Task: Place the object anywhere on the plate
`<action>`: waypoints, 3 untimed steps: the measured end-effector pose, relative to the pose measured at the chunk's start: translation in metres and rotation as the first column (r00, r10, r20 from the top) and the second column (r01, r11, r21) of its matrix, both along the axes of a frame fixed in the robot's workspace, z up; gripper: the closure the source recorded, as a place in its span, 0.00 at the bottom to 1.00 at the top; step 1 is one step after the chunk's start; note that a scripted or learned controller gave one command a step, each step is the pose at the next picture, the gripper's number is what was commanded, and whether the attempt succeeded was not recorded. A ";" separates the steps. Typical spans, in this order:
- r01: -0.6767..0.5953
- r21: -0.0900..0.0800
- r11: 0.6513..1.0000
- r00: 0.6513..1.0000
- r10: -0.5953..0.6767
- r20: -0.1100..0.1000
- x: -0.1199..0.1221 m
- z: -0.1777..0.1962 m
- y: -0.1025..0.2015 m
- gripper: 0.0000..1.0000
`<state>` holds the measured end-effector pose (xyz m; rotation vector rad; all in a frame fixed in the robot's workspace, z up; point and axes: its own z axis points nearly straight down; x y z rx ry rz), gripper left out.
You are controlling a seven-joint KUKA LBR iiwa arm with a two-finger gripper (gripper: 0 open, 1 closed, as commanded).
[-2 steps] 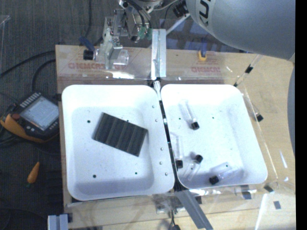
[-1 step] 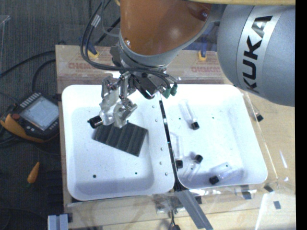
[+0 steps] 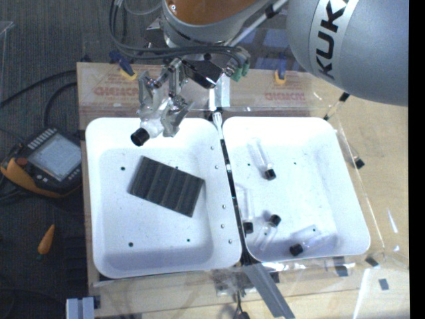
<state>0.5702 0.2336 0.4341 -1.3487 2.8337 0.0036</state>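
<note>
1. Camera view: tool (image 3: 163, 115) hangs above the left bin's (image 3: 93, 178) far edge; apart or together, I cannot tell.
2. Dark ribbed plate (image 3: 165, 186) lies askew mid-bin, with bare floor on every side.
3. Clear black-capped vials (image 3: 261, 158) lie in the right bin (image 3: 345, 171), most toward its near edge.

A dark grey rectangular plate (image 3: 166, 186) with parallel ribs; clear plastic vials (image 3: 259, 157) with black caps; shallow plastic bins (image 3: 106, 244), plain white.

A control pendant (image 3: 46, 161) lies on dark grey carpet (image 3: 40, 45) left of the pale wooden bench (image 3: 392, 151).
</note>
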 end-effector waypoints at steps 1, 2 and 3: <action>-0.188 0.000 0.982 0.982 0.188 -0.003 -0.074 -0.161 -0.016 1.00; -0.479 -0.001 0.878 0.878 0.479 -0.004 -0.030 -0.275 -0.016 1.00; -0.672 0.001 0.740 0.740 0.672 0.002 -0.014 -0.121 -0.015 1.00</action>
